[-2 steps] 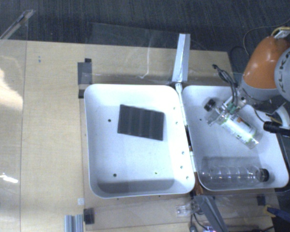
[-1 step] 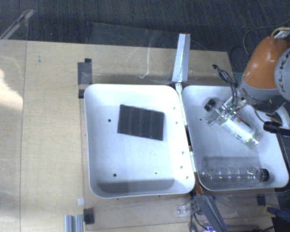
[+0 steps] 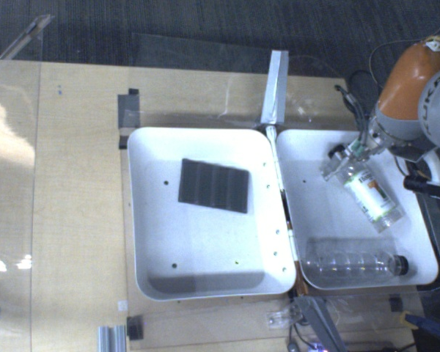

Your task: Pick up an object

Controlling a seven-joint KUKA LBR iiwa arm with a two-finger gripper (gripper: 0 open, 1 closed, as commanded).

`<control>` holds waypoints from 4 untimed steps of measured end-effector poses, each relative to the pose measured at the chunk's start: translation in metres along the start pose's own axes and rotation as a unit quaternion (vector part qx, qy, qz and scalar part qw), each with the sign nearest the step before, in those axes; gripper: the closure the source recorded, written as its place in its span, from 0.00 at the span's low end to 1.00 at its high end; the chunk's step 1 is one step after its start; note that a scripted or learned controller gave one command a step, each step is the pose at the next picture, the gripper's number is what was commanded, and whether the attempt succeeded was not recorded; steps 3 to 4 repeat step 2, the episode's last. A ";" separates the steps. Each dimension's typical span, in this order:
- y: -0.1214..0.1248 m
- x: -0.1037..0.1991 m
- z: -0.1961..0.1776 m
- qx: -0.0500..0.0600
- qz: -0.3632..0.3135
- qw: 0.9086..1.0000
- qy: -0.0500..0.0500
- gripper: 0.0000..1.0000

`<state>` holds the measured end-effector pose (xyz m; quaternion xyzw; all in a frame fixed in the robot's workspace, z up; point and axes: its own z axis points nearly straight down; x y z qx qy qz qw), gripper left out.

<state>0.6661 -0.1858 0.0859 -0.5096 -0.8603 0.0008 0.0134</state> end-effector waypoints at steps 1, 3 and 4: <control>0.001 -0.001 -0.011 -0.002 -0.001 1.000 -0.004 1.00; 0.027 0.044 -0.092 -0.011 -0.038 0.999 -0.015 1.00; 0.027 0.044 -0.092 -0.011 -0.038 0.999 -0.015 1.00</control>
